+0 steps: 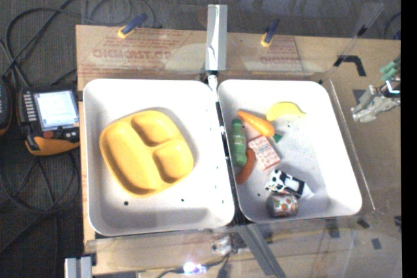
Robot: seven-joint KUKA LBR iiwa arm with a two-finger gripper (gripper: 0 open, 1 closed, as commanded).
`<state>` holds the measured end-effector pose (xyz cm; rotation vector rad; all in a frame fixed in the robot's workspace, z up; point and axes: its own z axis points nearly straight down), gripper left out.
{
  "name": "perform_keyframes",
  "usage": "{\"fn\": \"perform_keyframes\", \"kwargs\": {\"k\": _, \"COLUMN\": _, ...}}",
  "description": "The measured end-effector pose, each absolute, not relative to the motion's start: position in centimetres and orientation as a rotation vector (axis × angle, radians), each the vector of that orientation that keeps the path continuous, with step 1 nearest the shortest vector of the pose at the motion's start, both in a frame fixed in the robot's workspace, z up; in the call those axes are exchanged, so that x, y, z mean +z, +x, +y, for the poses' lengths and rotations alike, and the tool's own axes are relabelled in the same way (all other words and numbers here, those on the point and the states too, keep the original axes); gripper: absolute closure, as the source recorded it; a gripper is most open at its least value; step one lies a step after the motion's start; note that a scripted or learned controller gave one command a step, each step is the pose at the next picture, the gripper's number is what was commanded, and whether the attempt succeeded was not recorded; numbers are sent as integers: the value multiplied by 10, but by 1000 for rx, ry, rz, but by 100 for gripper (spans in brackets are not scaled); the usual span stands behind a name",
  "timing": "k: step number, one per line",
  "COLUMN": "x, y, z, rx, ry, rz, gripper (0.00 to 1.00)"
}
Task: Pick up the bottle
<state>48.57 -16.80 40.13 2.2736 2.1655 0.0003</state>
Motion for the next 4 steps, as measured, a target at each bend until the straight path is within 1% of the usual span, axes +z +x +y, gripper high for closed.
{"fn": "perform_keyframes", "kwargs": {"k": 1, "x": 425, "y": 583, "z": -141, "rx": 0, "ry": 1709, "rz": 2634, "gripper": 100}}
{"fn": "perform_keyframes", "kwargs": {"k": 2, "x": 435, "y": 524, "z": -139, "rx": -2, "ry": 1423, "rz": 2798, "gripper": 100}}
{"fn": "perform_keyframes", "kwargs": {"k": 3, "x": 434, "y": 603, "z": -139, "rx": 0, "ry": 1863, "rz": 2528, "gripper": 100}}
{"fn": "perform_keyframes", "kwargs": {"k": 4, "x": 425, "y": 557, "z": -106, "rx": -1, "ry": 1519, "rz": 2748, "gripper": 100}}
